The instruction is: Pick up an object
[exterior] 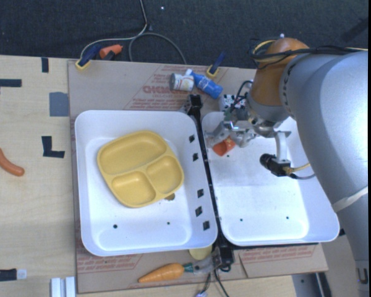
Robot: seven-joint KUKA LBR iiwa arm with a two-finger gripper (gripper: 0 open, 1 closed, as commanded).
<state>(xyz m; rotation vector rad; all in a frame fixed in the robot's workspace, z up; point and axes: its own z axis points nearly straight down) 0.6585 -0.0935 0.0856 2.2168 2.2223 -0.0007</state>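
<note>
A: Gripper (226, 135) low in right bin's (266, 224) far-left corner; jaw state — cannot tell.
B: Target?
A: Small orange object (222, 147) right beneath it, likely why it's there. Yellow tray (141, 167) sits in left bin (136, 237).

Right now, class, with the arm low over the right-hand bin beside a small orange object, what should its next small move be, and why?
Probably a short lift to test the grasp. The gripper sits low in the right bin, right at the small orange object, but the view cannot confirm a hold; raising slightly would show whether it comes along.
</note>
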